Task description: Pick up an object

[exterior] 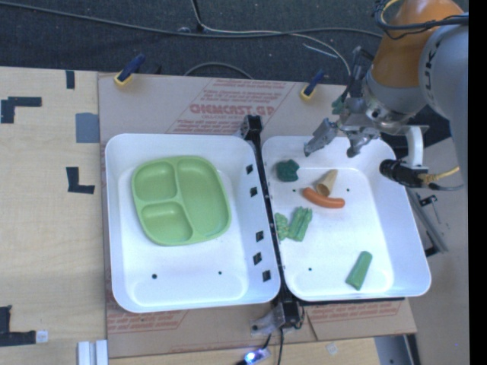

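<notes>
My gripper (pixel 337 143) hangs spread and empty above the tan cone (pixel 327 181), positioned for dropping onto it.

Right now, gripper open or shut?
Open: the gripper has its fingers spread apart above the right bin, with nothing between them.

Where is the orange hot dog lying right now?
The hot dog lies in the right bin, near its middle, just below the cone and right of the dark green piece.
</notes>
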You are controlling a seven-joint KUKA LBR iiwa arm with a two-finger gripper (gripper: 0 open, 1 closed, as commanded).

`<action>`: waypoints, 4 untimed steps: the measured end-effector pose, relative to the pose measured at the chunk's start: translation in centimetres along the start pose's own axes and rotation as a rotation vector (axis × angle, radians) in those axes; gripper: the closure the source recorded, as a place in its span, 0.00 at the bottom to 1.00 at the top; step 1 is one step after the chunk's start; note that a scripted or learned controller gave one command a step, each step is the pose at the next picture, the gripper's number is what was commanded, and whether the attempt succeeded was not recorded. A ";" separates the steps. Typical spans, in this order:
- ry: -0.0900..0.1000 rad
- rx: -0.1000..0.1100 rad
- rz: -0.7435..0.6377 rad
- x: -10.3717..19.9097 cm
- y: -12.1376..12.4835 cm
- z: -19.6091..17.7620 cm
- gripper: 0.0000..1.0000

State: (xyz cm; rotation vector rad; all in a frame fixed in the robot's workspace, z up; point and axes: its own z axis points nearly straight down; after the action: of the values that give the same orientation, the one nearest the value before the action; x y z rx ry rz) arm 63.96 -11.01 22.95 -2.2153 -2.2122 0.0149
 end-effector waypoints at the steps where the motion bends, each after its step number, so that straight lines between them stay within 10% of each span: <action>1: -0.001 -0.013 -0.003 0.0 0.2 -0.8 0.00; 4: -0.003 -0.014 -0.003 -1.4 -0.7 14.7 0.00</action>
State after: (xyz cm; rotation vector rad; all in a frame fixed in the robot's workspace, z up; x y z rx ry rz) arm 63.01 -12.40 8.27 -2.2202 -2.2244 0.0032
